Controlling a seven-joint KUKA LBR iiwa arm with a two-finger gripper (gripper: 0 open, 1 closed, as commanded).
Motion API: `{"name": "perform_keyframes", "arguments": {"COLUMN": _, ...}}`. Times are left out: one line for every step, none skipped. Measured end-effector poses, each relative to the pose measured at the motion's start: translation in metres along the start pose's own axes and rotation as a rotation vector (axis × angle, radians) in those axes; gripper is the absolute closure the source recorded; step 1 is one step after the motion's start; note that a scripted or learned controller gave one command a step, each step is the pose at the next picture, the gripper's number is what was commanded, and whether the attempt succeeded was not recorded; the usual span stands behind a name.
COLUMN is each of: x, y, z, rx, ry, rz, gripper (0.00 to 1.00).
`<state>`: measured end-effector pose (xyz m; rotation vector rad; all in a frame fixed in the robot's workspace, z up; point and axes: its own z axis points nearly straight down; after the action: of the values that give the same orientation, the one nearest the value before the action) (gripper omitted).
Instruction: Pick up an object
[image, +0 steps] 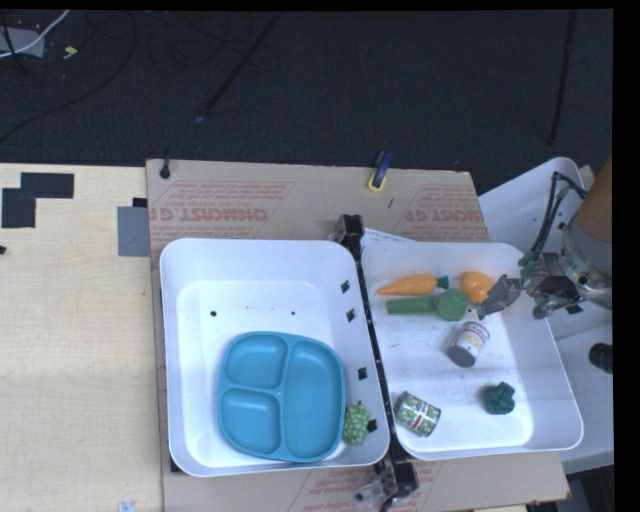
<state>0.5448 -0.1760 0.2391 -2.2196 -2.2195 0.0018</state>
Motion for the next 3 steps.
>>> {"name": "perform_keyframes", "arguments": {"x": 0.001, "y": 0.007, "z": 0.061, "rx": 0.004, "ry": 0.001, "rz": -0.001, "gripper": 0.00}}
{"name": "perform_keyframes", "arguments": {"x": 0.005, "y": 0.001, "z": 0.106, "rx": 0.004, "ry": 0.001, "rz": 0.000, "gripper": 0.00}}
{"name": "perform_keyframes", "arguments": {"x": 0.007, "y": 0.001, "z": 0.154, "rx": 0.001, "ry": 0.000, "rz": 0.001, "gripper": 0.00}}
